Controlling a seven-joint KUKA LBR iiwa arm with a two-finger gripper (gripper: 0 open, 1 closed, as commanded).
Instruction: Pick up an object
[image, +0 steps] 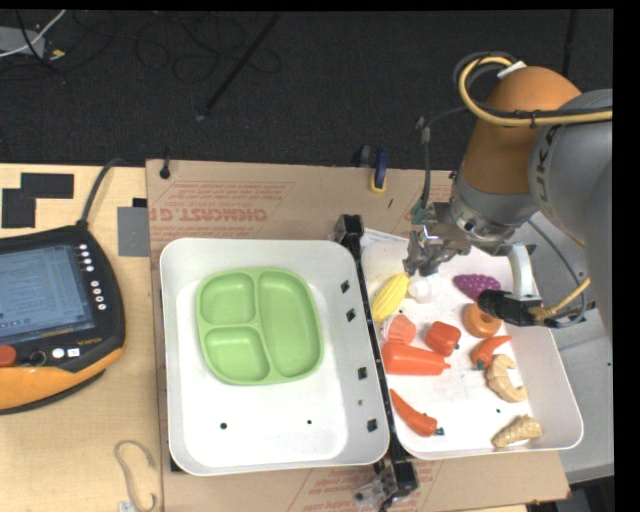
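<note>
From the right the grey arm (560, 150), orange-banded above the wrist, bends down over the far end of the right bin (560, 400), and its pincer (425, 262) hangs low just above the upper left corner of that bin, beside the tip of a yellow corn cob (389, 294) and over a small white object (420, 290); whether the pincer is spread or pressed together cannot be told from this angle, and nothing is seen between its tips. The right bin holds the toy foods: the corn cob, a purple grape bunch (475, 284), an orange ring-shaped piece (481, 321), a red pepper piece (443, 337), a carrot (412, 360), a red chilli (412, 413), a croissant (504, 378) and a tan pastry (517, 431) near the front edge. The left bin (190, 420) holds a green three-compartment tray (260, 326). On the tabletop (60, 440) at the left lies a control pendant (55, 315).
</note>
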